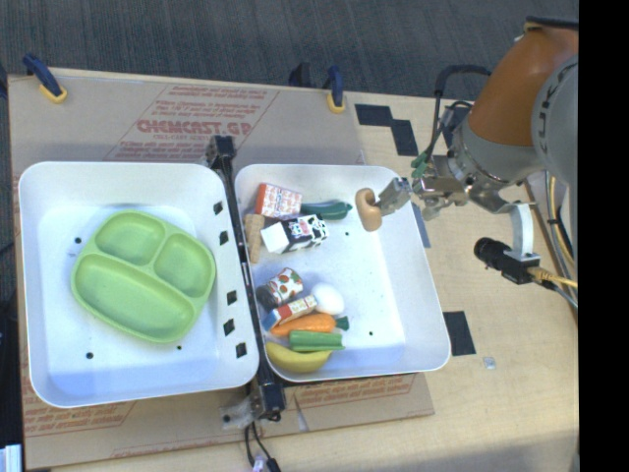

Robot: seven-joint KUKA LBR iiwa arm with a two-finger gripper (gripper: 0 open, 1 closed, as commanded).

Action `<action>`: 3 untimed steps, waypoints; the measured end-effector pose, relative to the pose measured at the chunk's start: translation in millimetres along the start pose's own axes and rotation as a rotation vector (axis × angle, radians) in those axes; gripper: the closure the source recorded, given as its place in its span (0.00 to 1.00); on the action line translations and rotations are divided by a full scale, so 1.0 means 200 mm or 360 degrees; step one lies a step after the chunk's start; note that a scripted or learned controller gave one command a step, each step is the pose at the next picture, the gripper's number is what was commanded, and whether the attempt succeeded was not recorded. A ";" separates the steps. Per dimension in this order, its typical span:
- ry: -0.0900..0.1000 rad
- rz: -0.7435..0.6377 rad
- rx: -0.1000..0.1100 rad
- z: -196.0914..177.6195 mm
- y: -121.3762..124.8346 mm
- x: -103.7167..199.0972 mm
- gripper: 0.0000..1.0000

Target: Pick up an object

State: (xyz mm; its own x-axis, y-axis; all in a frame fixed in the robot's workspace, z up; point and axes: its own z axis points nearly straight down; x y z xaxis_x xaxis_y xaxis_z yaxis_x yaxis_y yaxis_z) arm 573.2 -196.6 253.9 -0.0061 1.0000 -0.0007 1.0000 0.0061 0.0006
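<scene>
My gripper (381, 203) hangs over the upper right corner of the right bin (423, 303). A small tan, bread-like piece (369, 210) sits at its fingertips, and the fingers look shut on it. It appears lifted off the bin floor. Below and to the left lie a red-and-white carton (279, 201), a dark green vegetable (329, 208) and a black-and-white carton (295, 232). Nearer the front are a small printed can (283, 285), a white egg (329, 300), a carrot (305, 324) and a banana (295, 359).
The left bin (49, 362) holds a green divided plate (144, 275). A black divider (236, 254) runs between the two bins. The toys crowd the right bin's left half; its right half shows bare white floor. Cardboard lies under both bins.
</scene>
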 end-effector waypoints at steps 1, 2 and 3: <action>0.0004 -0.0003 0.0011 0.60 0.07 0.09 0.00; 0.0001 0.0001 0.0001 0.80 -0.29 0.14 0.00; 0.0002 -0.0007 0.0001 0.75 -0.28 0.15 1.00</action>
State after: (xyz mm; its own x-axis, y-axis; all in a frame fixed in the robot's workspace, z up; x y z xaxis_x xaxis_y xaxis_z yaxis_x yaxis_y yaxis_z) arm 517.2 -167.5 104.5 -0.0105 0.9999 0.0007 0.9999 0.0105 0.0000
